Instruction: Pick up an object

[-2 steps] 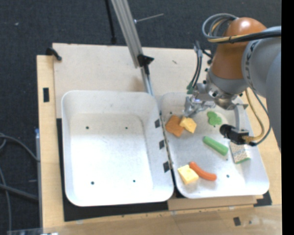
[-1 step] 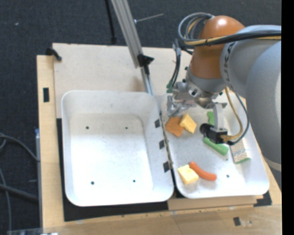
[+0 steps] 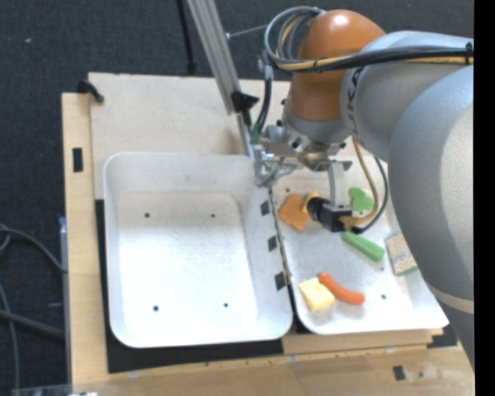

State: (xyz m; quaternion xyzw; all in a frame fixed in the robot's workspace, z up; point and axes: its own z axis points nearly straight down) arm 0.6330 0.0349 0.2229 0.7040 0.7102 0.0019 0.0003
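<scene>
End effector [image 3: 304, 157] sits over the far-left corner of the right bin [image 3: 396, 308], under the arm's [image 3: 412, 114] orange band. Wrist hides it from above, so can't tell if it's wide, narrow or holding anything. Nothing is seen gripped.

Candidates, all in the right bin:
- brown piece [image 3: 293, 211], near the left wall and closest to the end effector
- green bit [image 3: 360, 198] and green stick [image 3: 363, 245], mid-bin
- speckled block [image 3: 401, 254], right side, partly under the arm
- yellow block [image 3: 316, 294] and orange stick [image 3: 342, 289], touching, near the front edge

Likely target is the brown piece.

Risks, as I judge them:
- Brown piece looks flat and thin. A straight-down close may skate over it or pinch only an edge, so it drops on the lift.
- It lies close to the wall shared w/ the left bin [image 3: 181, 254]. A small offset leftward could hit the rim and jolt or shift the bin on the table [image 3: 148, 106].
- The arm blocks much of the bin's right side, so pose estimates for the things there may be poor.
- Yellow block and orange stick touch. Going for either may nudge the other or grab both badly.
- Green stick is narrow and angled. Bad alignment would roll it away.
</scene>
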